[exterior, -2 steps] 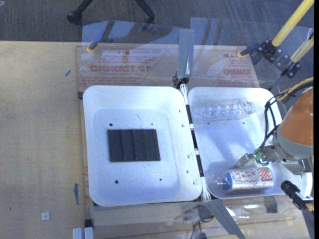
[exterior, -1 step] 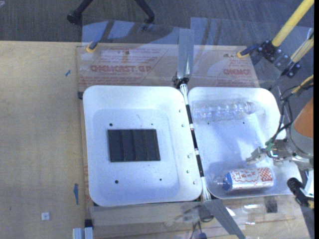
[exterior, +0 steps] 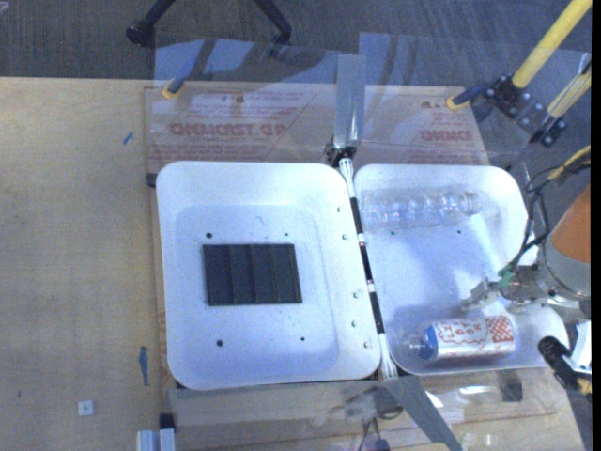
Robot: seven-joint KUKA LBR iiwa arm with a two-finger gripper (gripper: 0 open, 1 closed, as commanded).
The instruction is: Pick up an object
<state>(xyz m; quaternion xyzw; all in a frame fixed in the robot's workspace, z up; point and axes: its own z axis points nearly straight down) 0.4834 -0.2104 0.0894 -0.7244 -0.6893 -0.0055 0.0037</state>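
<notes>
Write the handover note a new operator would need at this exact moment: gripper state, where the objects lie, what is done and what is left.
Gripper: low in the right bin, above the tube; nothing seen between its fingers, and open or shut cannot be told.
Tube: lying on its side near the right bin's front edge, blue cap to the view's left.
Clear bottle: on its side along the right bin's far edge.
Black pad: flat in the middle of the left bin.
Done: the arm has reached into the right bin.
Left: grasp and lift an object; the tube looks the nearest one.
</notes>
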